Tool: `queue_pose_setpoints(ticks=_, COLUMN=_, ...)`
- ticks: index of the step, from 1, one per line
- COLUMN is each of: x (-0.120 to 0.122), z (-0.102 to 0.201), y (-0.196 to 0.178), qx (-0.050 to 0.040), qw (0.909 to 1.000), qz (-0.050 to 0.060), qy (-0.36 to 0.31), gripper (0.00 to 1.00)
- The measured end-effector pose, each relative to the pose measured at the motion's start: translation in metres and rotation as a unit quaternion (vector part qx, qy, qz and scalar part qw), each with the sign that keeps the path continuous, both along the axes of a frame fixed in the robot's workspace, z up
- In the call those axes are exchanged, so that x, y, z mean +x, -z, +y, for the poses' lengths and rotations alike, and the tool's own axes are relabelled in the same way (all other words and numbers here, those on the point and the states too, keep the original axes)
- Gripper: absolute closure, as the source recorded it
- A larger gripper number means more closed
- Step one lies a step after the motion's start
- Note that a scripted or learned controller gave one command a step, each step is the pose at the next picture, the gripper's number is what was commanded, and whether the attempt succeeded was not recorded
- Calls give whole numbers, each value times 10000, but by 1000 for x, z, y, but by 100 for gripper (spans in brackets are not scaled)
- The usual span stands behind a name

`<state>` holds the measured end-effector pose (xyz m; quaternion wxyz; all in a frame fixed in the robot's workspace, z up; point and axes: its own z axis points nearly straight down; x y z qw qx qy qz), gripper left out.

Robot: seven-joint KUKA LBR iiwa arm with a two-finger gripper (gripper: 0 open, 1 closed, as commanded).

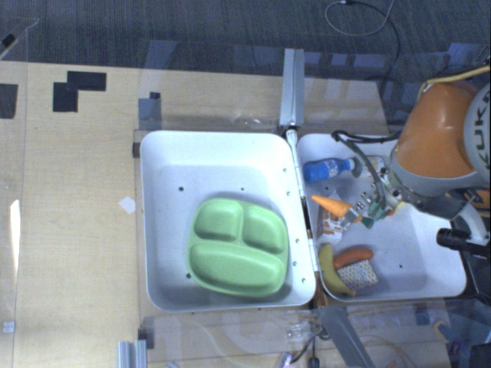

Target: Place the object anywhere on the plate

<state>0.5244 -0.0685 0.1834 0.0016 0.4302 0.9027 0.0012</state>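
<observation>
Pick step, I judge: gripper [367, 209] hovers in right bin [430, 282] near carrot [331, 204]; fingers' state I cannot tell. Next: grasp 1 object, carry to green plate [239, 245].

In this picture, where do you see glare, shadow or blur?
Camera view: light is soft and even; the green plate is sharp with a faint sheen on its ridges and a soft shadow at its lower edge. Pale reflections streak the bench's left edge. Around the gripper the small things crowd together and detail is hard to read.
</observation>
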Motion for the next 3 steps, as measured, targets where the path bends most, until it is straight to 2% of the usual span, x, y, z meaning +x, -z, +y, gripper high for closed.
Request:
queue_pose_setpoints(ticks=1, x=-11, z=97, y=1, qx=-3, qw=9996, qz=12, qy=-293, gripper=100)
queue_pose_setpoints(ticks=2, x=-11, z=96, y=1, qx=-3, qw=9996, qz=12, qy=-291, gripper=0)
queue_pose_setpoints(ticks=3, x=2, z=65, y=0, qx=-4, qw=9997, qz=3, qy=258, gripper=0)
